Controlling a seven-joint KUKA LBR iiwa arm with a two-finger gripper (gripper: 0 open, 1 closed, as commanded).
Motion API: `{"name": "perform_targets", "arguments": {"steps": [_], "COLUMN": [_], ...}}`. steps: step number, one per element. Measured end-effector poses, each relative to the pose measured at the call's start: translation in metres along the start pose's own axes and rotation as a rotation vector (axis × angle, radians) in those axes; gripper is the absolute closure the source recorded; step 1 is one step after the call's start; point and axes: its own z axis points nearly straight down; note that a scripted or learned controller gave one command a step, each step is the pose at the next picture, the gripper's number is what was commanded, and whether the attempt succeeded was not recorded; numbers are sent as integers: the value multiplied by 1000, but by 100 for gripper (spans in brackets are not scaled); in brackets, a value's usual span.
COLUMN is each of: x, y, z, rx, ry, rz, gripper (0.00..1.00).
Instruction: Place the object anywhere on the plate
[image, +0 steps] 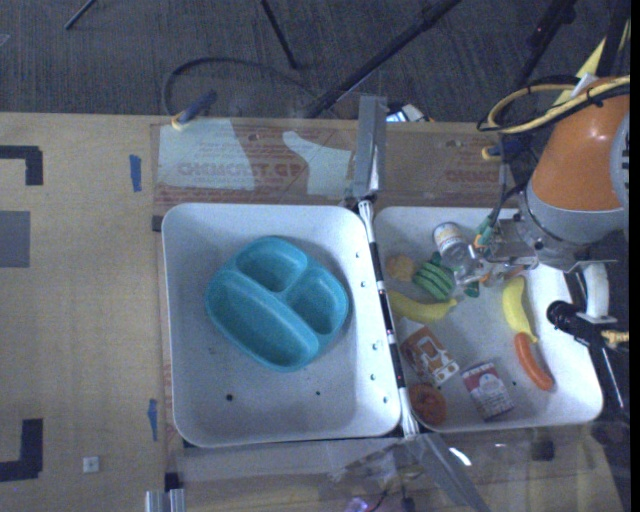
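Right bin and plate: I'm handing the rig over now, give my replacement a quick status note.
End effector: low in the right bin, near its upper middle, by the green toy and the can. I cannot tell its finger state, nor see anything held.
Objects: two bananas, a sausage, a box, a small carton and a brown round piece all lie in the right bin.
Plate: teal, three compartments, in the left bin, nothing on it.
Done: nothing placed.
Left: grasp one object, carry it left, set it on the plate.
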Motion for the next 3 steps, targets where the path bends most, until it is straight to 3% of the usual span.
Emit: {"name": "perform_targets", "arguments": {"steps": [1,2,3], "x": [57,108,153], "y": [27,34,17], "z": [11,15,-23], "rx": [-3,-1,-6], "ry": [0,1,-1], "rz": [-78,-483,-867], "gripper": [100,100,100]}}
